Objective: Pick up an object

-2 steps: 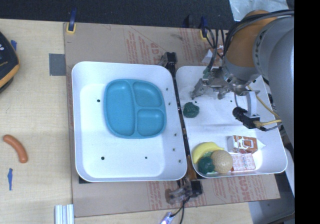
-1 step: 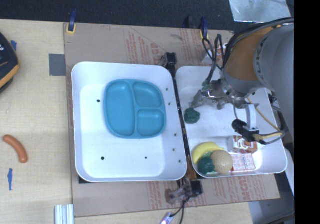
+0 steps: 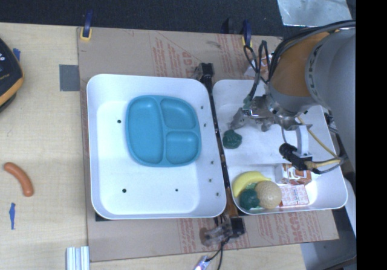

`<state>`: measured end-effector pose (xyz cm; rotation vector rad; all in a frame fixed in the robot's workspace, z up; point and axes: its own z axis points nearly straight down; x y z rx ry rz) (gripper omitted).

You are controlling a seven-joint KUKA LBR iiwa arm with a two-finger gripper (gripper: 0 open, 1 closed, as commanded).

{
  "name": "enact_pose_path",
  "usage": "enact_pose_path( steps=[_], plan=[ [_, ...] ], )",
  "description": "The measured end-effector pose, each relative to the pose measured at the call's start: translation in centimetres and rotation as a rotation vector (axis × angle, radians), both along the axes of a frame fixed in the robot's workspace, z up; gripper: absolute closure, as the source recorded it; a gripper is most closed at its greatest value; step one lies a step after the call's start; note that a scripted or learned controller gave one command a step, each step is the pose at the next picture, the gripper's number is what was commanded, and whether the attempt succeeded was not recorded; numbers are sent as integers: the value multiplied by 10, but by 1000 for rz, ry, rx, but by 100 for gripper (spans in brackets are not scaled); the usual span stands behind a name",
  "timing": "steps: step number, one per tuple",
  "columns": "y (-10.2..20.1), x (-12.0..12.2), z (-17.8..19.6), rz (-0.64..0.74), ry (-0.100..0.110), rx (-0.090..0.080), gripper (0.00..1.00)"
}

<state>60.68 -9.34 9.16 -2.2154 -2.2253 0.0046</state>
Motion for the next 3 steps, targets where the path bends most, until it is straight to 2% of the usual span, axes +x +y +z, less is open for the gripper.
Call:
enact_pose_path(
  steps=[1, 2, 3],
  plan=[
    [0, 10, 0, -1, -1, 1, 0],
    [-3, -10, 0, 0, 1, 0, 0],
    [-1, 25, 1, 0, -1, 1, 0]
  ],
)
